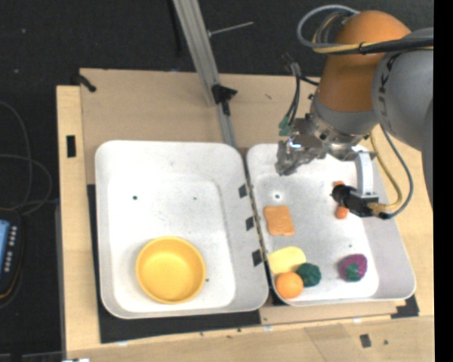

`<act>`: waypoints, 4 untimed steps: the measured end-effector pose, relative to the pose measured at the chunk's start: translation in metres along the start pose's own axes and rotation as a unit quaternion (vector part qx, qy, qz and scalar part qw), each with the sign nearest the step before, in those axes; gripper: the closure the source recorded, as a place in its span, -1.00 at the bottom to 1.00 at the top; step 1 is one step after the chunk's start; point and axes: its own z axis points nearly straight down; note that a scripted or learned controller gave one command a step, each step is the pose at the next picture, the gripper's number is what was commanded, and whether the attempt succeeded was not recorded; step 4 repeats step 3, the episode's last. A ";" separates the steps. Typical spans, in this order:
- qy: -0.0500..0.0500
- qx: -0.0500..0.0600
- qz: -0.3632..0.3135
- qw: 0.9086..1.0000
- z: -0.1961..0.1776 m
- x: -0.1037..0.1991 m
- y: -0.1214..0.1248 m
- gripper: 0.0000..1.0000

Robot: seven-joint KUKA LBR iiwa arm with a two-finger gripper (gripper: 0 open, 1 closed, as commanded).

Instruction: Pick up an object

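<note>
Two shallow white bins side by side on a tan bench. In the left bin, at its 6 o'clock end, a yellow bowl, upright, mouth up, nearly touching the near wall. In the right bin, the things to be picked up, mostly gathered toward 7 o'clock: a flat orange-tan block close to the wall shared with the left bin; at 6 o'clock from the block, a pale yellow piece; touching that piece on its 6 o'clock side, an orange ball; just beside the ball at 2 o'clock, a dark green lump; well apart at 3 o'clock from the lump, a purple lump. Near the 3 o'clock wall, a small orange bit right by a black fitting hanging off the arm. Reaching in from 3 o'clock, the grey and orange arm, with the gripper over the right bin's 11 o'clock corner, at 12 o'clock from the block and apart from every item. Nothing seen in its grasp; impossible to tell whether released or clenched.
</note>
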 end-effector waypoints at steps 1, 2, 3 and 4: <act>0.000 0.000 0.001 1.000 0.010 0.038 -0.026 1.00; 0.001 0.000 -0.001 1.000 0.003 0.084 -0.041 1.00; 0.001 0.000 -0.001 1.000 0.007 0.120 -0.062 1.00; 0.001 0.000 -0.001 1.000 0.007 0.120 -0.062 1.00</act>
